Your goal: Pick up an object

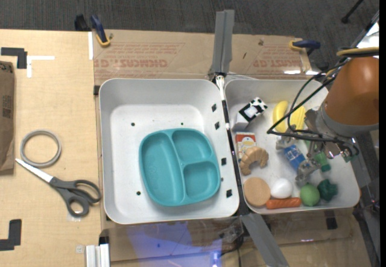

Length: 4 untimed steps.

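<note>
Near edge, right bin (pixel 353 199): along its front wall lie, from left to right, a tan disc (pixel 256 190), an orange carrot (pixel 283 203) with a white egg (pixel 281 188) just behind it, a green lime (pixel 310 194), and a dark green toy (pixel 328 189).
Near edge, left bin (pixel 114 139): holds one teal three-compartment plate (pixel 180 166), lying flat and slightly turned.
Bench, left of the bins: grey-handled scissors (pixel 60 185) lie near the front; a roll of tape (pixel 40 147) sits just behind them, touching the blade tip or nearly so.
Middle of right bin: a curved wooden piece (pixel 254 159) rests against a small printed box (pixel 245 141); a blue packet (pixel 292 156) lies to their right.
End effector: the gripper (pixel 315 160) hangs low over the right part of the right bin, just beside the blue packet and behind the lime; cables and metal parts hide its tips, so how far it is open, and whether it has hold of anything, cannot be told.
Arm (pixel 356 94): grey body with orange band, entering from the right above the right bin.
Far part of right bin: a yellow banana (pixel 281 114) lies partly under the cables; a black-and-white toy (pixel 253 109) sits to its left.
Far side: cardboard sheet (pixel 157 58) behind the bins, held by blue clamps (pixel 99 31).
</note>
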Tool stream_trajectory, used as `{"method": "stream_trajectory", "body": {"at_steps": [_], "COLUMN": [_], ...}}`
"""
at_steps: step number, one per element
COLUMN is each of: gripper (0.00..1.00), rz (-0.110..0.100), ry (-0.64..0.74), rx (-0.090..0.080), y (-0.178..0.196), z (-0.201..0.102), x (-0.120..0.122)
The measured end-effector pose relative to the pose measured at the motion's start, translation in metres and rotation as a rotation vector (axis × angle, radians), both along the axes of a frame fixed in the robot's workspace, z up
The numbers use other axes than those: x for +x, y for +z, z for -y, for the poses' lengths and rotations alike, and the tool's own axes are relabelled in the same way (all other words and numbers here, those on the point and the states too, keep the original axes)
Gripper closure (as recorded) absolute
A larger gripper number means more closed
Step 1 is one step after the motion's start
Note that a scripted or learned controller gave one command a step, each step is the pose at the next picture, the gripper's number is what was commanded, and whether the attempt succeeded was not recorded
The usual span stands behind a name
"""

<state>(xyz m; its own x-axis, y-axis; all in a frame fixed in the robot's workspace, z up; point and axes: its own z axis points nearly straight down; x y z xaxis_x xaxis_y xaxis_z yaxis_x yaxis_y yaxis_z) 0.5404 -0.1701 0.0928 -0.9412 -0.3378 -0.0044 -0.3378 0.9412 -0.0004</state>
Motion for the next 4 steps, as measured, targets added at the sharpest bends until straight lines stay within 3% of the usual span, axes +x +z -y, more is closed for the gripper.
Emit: {"method": "stream_trajectory", "body": {"at_steps": [1,2,3,4], "gripper": [1.00,1.00,1.00,1.00], "rz": [0.005,0.000,0.003,-0.001], "ry": [0.003,-0.221,-0.194,0.017], "rx": [-0.001,0.000,-0.001,0.000], "y": [0.011,0.000,0.145,0.012], "z": [-0.001,-0.045,0.030,0.018], "x": [0.002,0.025,0.068,0.099]}}
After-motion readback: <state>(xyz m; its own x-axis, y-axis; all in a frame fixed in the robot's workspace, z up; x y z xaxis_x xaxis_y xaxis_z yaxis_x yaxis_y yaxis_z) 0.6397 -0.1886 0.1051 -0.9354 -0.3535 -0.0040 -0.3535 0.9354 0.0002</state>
